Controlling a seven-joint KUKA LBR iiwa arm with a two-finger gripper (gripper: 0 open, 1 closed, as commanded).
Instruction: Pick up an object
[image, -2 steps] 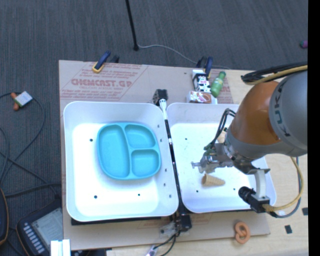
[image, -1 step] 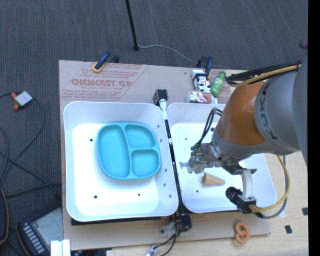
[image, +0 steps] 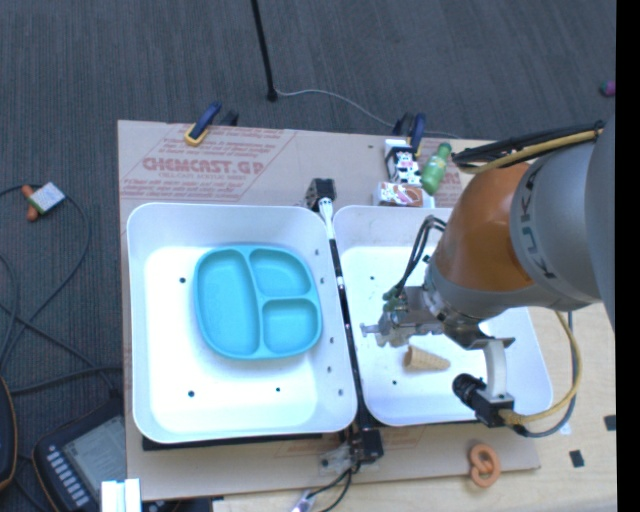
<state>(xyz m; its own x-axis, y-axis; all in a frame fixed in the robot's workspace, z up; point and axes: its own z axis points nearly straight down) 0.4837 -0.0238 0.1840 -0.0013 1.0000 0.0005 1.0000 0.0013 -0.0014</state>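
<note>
Over the right bin (image: 520, 395), the hand (image: 400, 325) hangs low, just beside a small tan cone (image: 427, 358). I cannot tell how wide it is open, and nothing shows in its grip. The blue plate (image: 258, 301) sits in the left bin (image: 165, 400). Reaching seems underway; next it should drop onto the cone and squeeze

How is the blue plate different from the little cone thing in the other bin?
The blue plate is bright blue; the little cone is tan. The plate is much bigger, while the cone is tiny. The plate is flat with three sections; the cone is a pointed wedge lying on its side. The plate lies alone in the left bin; the cone lies by the gripper in the right bin.
</note>
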